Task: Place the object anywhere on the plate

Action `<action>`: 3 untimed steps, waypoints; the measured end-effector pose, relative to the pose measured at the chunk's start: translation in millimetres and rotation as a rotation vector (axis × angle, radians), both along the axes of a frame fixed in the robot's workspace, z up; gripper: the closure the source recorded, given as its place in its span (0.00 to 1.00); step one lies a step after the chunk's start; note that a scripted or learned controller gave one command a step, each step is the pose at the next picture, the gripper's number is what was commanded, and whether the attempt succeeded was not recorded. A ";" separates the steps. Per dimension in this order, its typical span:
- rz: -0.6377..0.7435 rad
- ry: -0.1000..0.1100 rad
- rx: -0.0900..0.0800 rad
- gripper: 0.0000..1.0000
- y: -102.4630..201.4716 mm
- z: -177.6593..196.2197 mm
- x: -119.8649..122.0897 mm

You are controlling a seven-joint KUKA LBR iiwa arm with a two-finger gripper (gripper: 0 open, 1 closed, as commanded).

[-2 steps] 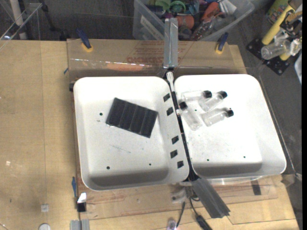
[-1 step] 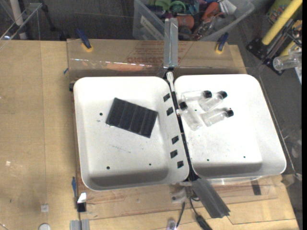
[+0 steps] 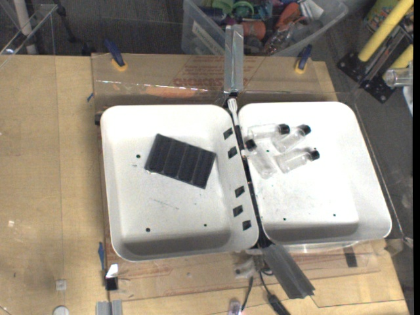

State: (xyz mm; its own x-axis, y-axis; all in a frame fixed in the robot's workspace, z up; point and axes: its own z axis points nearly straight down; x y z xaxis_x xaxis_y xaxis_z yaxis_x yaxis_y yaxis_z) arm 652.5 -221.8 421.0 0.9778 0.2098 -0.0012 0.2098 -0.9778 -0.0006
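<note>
A dark ribbed rectangular plate (image 3: pixel 180 161) lies flat and slightly tilted in the left bin (image 3: pixel 131 235). Several small clear vials with black caps (image 3: pixel 282 148) lie in a loose cluster at the upper left of the right bin (image 3: pixel 354 209), close to the divider between the bins.
A metal divider (image 3: pixel 239 176) with black clips runs between the two bins. Behind the bench a clear tub of colourful toys (image 3: pixel 262 8) stands at the back. A yellow tube (image 3: pixel 387 21) leans at the top right. Wooden bench surface (image 3: pixel 46 176) surrounds the bins.
</note>
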 end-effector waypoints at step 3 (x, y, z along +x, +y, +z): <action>-0.004 -0.002 0.002 1.00 -1.0 22.6 5.2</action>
